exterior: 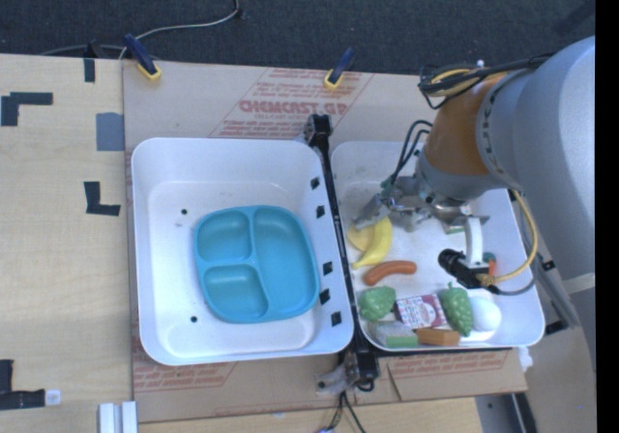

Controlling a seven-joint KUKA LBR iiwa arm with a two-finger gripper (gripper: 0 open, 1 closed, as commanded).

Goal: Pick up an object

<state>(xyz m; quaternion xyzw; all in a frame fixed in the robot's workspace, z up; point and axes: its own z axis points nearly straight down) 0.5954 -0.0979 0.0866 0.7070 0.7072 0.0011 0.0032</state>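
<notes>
1. The grey arm with its orange band (464,131) reaches in over the right white plastic bin (527,325); its two-finger gripper (379,212) hangs low just above the upper end of the yellow toy banana (372,243), which I take as the likely target; the metal fingers look somewhat parted, and nothing shows between them, though blur leaves the width of the gap uncertain.

2. The banana lies close to the black divider (327,228) between the bins; a finger coming down on the divider side of the banana could strike that edge, or pin the fruit against the wall instead of straddling it.

3. The banana is curved and smooth; jaws closing near its tip, not its middle, could squeeze it out sideways, and the lift would come up bare.

4. The orange-red toy sausage (389,271) sits just below the banana; a sliding banana could nudge it, or one finger could catch both.

5. Further below the banana crowd a green leafy toy vegetable (377,303), a small red-and-white printed packet (418,310) and a green toy strawberry-shaped piece (455,308); these stay clear unless the descent drifts.

6. The blue three-compartment plastic tray (256,262) sits across the divider from the banana, well apart from any risk.
</notes>
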